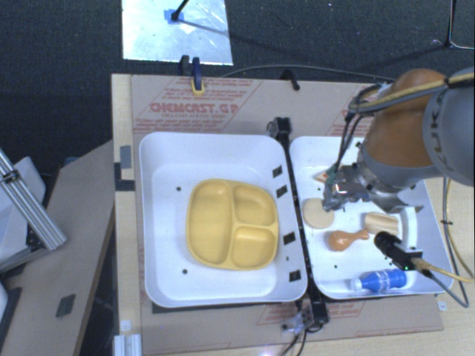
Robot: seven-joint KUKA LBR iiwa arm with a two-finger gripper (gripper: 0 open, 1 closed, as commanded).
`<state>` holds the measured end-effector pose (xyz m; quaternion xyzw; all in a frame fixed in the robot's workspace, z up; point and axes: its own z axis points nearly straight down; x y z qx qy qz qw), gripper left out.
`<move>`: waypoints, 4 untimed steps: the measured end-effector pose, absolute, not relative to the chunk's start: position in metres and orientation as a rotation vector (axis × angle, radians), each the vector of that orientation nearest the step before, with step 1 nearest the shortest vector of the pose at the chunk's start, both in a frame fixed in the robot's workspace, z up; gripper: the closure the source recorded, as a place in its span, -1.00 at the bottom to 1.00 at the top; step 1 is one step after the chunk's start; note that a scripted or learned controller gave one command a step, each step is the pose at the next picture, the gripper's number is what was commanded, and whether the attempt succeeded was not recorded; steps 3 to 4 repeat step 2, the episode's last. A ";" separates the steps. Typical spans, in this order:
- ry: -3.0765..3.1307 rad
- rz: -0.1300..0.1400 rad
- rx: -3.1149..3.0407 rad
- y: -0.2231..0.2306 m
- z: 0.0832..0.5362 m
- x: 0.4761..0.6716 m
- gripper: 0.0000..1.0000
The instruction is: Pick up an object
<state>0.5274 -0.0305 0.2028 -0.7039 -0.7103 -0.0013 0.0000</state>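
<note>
Here the gripper point(338, 188) hangs low at the right bin's point(308, 154) left side above a disc point(318, 215); I cannot tell its jaw state.

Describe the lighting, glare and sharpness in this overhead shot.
Camera view: even, soft light, shadows faint; bright glare on the shiny sheet at top and off the white bins' rims; the yellow plate looks sharp; the gripper area is dim and slightly blurred, its fingers hard to make out.
</note>
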 end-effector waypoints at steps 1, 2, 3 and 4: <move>-2.234 -0.005 -2.209 0.030 0.216 0.531 1.00; -2.232 -0.004 -2.210 0.081 0.225 0.522 1.00; -2.232 -0.004 -2.210 0.081 0.225 0.522 1.00; -2.232 -0.004 -2.210 0.081 0.225 0.522 1.00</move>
